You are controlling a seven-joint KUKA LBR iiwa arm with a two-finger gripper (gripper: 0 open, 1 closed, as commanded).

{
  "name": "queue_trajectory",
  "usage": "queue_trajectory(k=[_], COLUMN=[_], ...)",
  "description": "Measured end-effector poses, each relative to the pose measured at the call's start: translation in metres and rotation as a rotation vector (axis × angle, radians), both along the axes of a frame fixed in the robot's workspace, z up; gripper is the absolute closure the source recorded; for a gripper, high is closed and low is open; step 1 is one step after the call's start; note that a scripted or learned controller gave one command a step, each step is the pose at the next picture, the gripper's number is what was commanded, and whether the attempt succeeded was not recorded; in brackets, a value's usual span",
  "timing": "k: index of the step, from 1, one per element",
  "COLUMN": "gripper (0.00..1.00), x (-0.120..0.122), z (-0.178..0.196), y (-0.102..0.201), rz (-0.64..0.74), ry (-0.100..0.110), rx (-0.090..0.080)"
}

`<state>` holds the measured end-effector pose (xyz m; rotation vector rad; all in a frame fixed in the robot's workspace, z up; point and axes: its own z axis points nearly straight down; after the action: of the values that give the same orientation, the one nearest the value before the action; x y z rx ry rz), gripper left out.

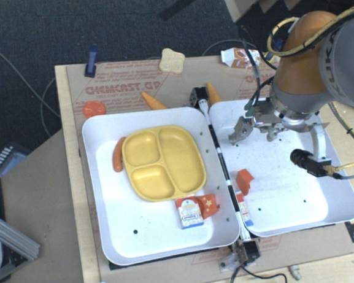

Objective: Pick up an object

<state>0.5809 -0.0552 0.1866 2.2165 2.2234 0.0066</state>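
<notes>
From where I stand, the grey arm's claw (254, 132) hangs low over the back half of the right-hand shallow white bin (337, 213). Its two fingers look spread, with nothing between them.

The nearest candidate is the small orange-red block (245, 180). It lies on the floor of that same bin, hard by the wall it shares with the left-hand white bin (101, 193), nearer the front than the claw. It looks light and rigid, probably plastic or foam, with flat faces that should not slip much. I would close on its two opposite flat sides, with the fingers set along the wall rather than across it. The trouble, I reckon, is that wall and the black strip running along the divide: a finger dropped on that side has little room.

The left bin is more crowded. A yellow moulded plate with three compartments (164, 162) fills its middle. An orange-red sausage-shaped piece (116, 155) lies touching the plate's far edge. A small white, red and blue carton (190, 212) sits just in front of the plate, and something red lies against it.

Behind the bins, on the tabletop (123, 87), lie a pale bread-slice toy (172, 60) and an orange carrot-like piece (153, 100), well clear of the reach.
</notes>
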Motion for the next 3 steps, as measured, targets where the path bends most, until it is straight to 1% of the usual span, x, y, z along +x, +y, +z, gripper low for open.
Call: queue_trajectory(k=[1,2,3], gripper=[0.00,0.00,1.00], x=[-0.056,-0.039,-0.039], z=[-0.002,-0.100,-0.089], y=[-0.001,-0.037,-0.036], rz=[-0.004,-0.003,-0.004], ry=[0.007,-0.002,-0.004], rx=[-0.001,-0.001,-0.001])
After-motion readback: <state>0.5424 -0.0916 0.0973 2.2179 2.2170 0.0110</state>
